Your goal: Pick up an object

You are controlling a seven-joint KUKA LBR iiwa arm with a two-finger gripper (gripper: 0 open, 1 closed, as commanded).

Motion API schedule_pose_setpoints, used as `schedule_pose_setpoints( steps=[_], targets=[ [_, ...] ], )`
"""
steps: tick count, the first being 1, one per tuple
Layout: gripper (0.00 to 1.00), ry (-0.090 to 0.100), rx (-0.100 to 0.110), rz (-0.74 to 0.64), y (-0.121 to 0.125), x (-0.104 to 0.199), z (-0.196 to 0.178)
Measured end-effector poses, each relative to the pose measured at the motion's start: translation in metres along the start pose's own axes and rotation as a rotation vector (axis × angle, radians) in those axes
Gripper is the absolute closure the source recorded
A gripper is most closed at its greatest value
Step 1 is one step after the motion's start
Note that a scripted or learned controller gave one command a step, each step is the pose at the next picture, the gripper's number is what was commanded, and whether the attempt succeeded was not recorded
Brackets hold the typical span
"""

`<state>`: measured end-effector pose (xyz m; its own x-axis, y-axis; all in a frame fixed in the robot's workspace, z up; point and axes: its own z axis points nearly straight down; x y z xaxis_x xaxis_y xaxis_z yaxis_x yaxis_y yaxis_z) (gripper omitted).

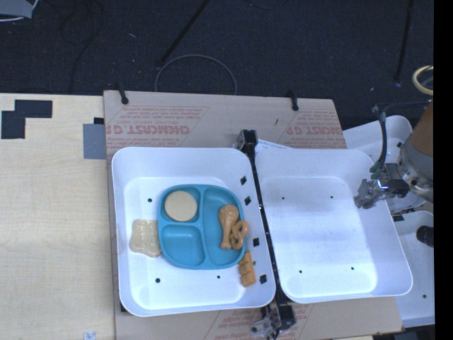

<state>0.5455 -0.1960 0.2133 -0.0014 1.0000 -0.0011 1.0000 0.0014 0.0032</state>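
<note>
A blue divided plate (185,248) lies in the left bin (134,163). A round tan cookie (180,205) rests in the plate's top-left compartment, and a tan pretzel-like piece (232,226) fills its right compartment. A pale bread slice (145,237) lies on the bin floor just left of the plate. A small brown piece (246,268) sits by the plate's lower right corner. My gripper (369,192) hangs over the right rim of the right bin (318,222), far from all these objects, and its fingers are too small and dark to read.
A black clamp bar (258,218) runs between the two bins. Cardboard (212,122) lies under both bins. A pale wooden bench top (49,218) spreads to the left, and cables cross the dark floor at the back.
</note>
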Motion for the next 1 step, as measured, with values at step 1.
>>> schedule_pose_setpoints(
  steps=[1],
  targets=[
    [1.0,0.0,0.001,0.0,-0.001,-0.0111,-0.056]
  ],
)
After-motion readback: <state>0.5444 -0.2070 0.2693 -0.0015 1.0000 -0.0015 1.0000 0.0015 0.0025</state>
